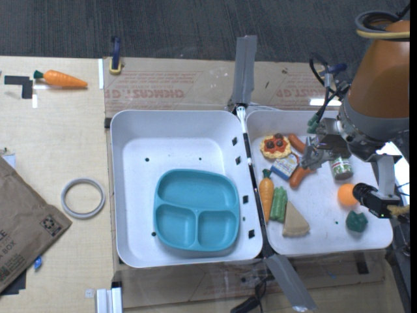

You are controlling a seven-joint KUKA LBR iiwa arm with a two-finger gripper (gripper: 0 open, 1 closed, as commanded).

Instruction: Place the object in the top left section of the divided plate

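claw low in right bin above sausage; grip state unclear; blue divided plate in left bin.

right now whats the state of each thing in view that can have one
divided plate: upright in the left bin, nothing in its sections
claw: low over the right bin, above the toy food; grip unclear
carrot: lying flat by the divider
small jar: standing upright
tape ring: flat on the bench
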